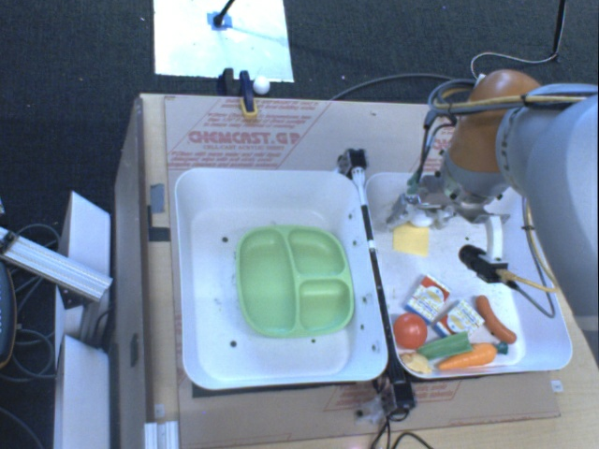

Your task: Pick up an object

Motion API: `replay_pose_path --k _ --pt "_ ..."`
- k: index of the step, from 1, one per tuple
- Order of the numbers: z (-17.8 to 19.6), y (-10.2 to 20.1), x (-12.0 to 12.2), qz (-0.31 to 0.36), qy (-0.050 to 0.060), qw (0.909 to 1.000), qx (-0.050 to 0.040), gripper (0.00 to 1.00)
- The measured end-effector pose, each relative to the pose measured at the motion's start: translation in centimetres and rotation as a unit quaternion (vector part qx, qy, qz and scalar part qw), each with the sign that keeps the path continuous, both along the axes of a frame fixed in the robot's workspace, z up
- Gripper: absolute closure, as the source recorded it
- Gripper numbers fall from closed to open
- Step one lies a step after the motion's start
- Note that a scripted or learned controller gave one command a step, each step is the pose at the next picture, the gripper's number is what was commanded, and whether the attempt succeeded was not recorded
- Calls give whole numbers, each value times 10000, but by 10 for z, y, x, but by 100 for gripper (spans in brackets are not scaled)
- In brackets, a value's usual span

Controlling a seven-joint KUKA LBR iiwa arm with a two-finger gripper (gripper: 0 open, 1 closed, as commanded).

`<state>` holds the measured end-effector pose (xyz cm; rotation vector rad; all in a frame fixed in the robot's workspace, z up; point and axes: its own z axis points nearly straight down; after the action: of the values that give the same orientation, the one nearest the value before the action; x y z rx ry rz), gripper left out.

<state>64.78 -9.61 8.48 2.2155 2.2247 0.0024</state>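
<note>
The gripper (421, 215) hangs low over the far-left corner of the right bin (552, 344), just above the yellow cheese wedge (412, 240); whether it is open or shut cannot be told from here, and nothing shows held. The wedge lies flat just beside the bin's left wall. It looks like light, stiff plastic play food, smooth and likely slippery, so a pinch across its two straight sides seems safest, low near the bin floor

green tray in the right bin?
No, the green tray lies in the left bin; the right bin holds the toy food.
</note>
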Motion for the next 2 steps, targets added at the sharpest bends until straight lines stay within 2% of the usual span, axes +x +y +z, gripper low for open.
replay_pose_path --k 1,2 --pt "1 0 22 7 -6 10000 1 0" --pt "0 4 -38 -12 9 10000 0 0"
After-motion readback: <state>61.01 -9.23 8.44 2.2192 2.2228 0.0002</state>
